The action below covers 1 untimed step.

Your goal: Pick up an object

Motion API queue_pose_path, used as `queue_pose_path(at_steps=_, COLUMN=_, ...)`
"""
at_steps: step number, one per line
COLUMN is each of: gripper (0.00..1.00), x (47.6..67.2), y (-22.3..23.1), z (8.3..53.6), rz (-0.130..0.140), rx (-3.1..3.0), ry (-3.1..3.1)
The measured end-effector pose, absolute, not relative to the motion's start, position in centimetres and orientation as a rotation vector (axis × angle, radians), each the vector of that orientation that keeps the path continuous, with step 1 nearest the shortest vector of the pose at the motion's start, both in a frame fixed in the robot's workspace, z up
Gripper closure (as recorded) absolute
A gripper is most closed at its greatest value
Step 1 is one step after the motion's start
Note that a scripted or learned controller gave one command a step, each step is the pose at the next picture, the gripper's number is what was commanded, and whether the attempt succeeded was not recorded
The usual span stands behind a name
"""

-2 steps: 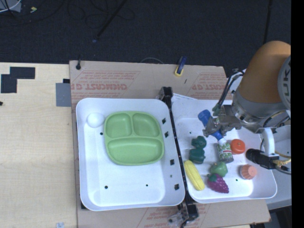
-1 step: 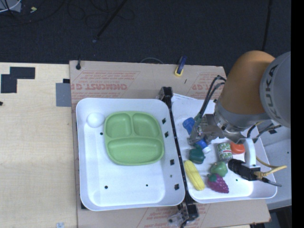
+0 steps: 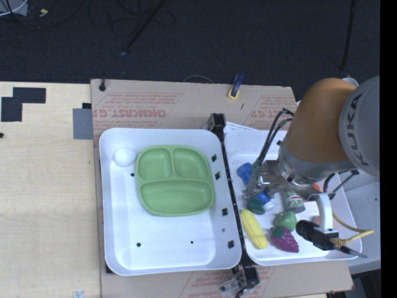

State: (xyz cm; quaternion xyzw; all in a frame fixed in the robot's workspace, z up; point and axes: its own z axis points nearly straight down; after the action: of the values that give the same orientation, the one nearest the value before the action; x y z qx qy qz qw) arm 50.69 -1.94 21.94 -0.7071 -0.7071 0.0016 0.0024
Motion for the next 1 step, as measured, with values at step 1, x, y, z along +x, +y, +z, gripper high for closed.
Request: queue_pose_path(at_steps=1, gripper=1.00, x=51.49, y=-0.64, z=23.40, rz=0.002, rx=-2.219, ry=-2.221)
